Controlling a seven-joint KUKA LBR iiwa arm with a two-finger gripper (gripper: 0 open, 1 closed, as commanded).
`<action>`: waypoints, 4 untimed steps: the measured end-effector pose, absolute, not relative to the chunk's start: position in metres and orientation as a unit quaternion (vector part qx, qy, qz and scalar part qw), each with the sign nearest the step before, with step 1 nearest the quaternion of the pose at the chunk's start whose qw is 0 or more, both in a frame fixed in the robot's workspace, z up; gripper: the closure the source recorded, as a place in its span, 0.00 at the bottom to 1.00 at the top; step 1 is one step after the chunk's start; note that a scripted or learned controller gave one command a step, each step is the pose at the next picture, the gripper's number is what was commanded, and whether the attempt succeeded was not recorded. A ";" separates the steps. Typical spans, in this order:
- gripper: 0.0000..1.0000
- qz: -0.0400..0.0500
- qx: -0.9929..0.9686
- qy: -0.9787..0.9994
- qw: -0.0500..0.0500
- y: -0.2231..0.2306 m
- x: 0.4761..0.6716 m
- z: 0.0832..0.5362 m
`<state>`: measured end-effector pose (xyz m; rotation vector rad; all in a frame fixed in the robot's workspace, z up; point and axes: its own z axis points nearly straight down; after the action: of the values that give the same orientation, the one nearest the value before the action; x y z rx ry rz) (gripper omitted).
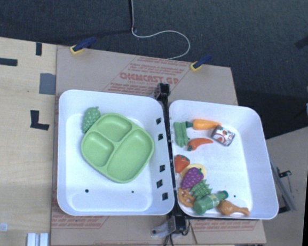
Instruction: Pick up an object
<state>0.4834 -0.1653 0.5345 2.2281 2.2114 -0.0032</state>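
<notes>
Orange carrot (206, 125) lies alone at the far side of the right bin (246, 165), easy to grab from above. How the robot's hand stands cannot be told.

Pale wooden counter (12, 150) with black tape marks, brown cardboard sheet (147, 76) laid on it, dark carpet floor (232, 25) beyond the cardboard, white cable (160, 36) looping across that floor
</notes>
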 end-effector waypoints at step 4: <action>1.00 -0.001 0.707 0.707 -0.001 -0.223 0.484 0.422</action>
<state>0.4840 -0.2234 0.4221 2.2215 2.2231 -0.0037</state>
